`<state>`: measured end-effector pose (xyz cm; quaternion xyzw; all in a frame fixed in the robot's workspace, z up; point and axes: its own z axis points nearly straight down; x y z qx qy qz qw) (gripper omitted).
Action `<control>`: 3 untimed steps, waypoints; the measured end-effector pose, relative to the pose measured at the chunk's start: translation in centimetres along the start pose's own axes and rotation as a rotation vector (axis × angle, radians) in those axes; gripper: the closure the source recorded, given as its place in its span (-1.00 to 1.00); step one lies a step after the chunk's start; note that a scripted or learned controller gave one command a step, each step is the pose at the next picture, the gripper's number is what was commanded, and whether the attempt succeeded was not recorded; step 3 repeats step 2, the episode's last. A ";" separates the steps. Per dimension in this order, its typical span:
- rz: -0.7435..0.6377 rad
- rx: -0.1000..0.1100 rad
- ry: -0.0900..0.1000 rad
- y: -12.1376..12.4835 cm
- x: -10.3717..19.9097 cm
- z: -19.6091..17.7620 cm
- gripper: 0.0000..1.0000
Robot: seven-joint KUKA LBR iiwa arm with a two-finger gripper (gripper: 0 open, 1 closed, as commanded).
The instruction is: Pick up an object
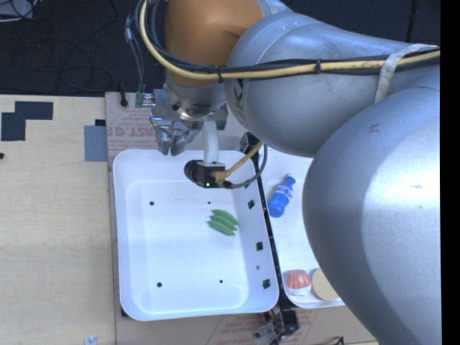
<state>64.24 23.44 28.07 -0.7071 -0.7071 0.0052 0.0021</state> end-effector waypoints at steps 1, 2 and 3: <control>-0.004 -0.005 0.002 0.1 0.1 -1.5 1.00; -0.003 -0.025 0.010 0.0 0.8 -19.2 1.00; -0.003 -0.025 0.010 0.0 0.8 -19.2 1.00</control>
